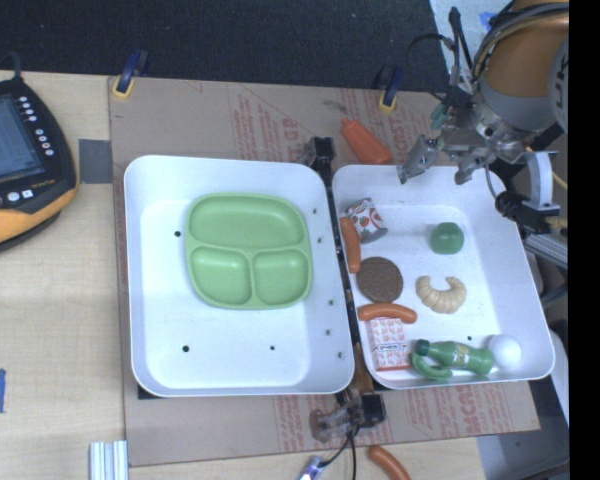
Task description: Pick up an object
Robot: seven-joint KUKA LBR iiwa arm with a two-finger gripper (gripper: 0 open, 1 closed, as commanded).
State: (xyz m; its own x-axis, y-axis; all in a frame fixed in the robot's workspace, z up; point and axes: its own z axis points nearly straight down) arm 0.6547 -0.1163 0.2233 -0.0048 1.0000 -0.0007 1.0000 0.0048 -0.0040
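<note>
The green round object (pixel 446 237) lies in the right bin (pixel 510 268), near its far wall, beside a croissant (pixel 441 293) and brown disc (pixel 380 279). The hand (pixel 439 169) hovers above the bin's far edge, fingers spread, grasping nothing.

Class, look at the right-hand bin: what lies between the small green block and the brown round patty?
In the camera view, nothing: bare white bin floor separates the green block from the brown patty.

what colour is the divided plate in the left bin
Light green, plain; the camera view shows the plate well.
</note>
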